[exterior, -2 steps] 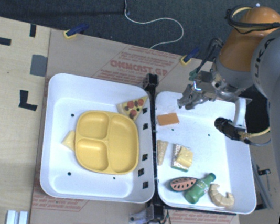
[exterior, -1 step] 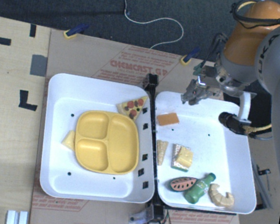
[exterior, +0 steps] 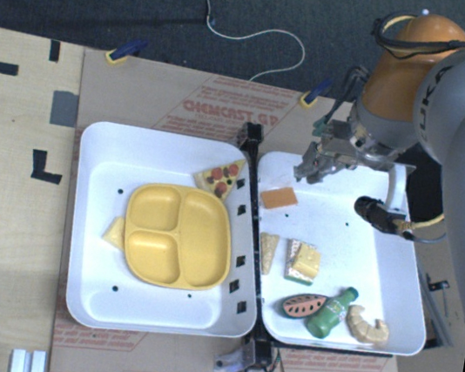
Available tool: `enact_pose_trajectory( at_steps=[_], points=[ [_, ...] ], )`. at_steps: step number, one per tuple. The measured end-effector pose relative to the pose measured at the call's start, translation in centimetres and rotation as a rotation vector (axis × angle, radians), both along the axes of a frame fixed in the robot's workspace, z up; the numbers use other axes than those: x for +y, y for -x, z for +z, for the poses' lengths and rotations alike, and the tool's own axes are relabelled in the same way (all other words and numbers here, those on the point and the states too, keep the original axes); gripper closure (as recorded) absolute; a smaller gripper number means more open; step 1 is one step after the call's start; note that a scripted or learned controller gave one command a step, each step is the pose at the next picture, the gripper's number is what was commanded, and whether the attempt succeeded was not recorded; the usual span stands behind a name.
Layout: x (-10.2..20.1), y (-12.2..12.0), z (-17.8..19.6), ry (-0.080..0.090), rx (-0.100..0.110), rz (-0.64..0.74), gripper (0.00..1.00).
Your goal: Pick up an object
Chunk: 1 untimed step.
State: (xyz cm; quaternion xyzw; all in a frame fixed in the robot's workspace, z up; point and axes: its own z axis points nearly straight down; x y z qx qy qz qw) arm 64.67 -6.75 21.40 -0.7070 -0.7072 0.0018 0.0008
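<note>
The orange slice [exterior: 279, 199] lies flat near the back left of the right bin [exterior: 393, 278], just below the gripper [exterior: 313, 169]. You should come straight down over it and pinch its thin edges. The arm bends in from the right, wrist tipped down. I cannot tell how the gripper is set.

Smooth glossy white plastic for both bins [exterior: 89, 201]; yellow divided plate [exterior: 178, 236] smooth plastic, slight sheen. Matt brown cardboard [exterior: 219, 108] under the bins. Green bottle [exterior: 330, 313] shiny plastic. Arm [exterior: 459, 95] matt grey casing, glossy orange band [exterior: 409, 56].
</note>
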Motion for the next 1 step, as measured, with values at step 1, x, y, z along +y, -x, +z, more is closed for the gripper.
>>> enact_pose_trajectory(
  at_steps=[1],
  points=[
    [-0.75, -0.45, 0.22, 0.000, -0.003, 0.000, 1.00]
  ],
)
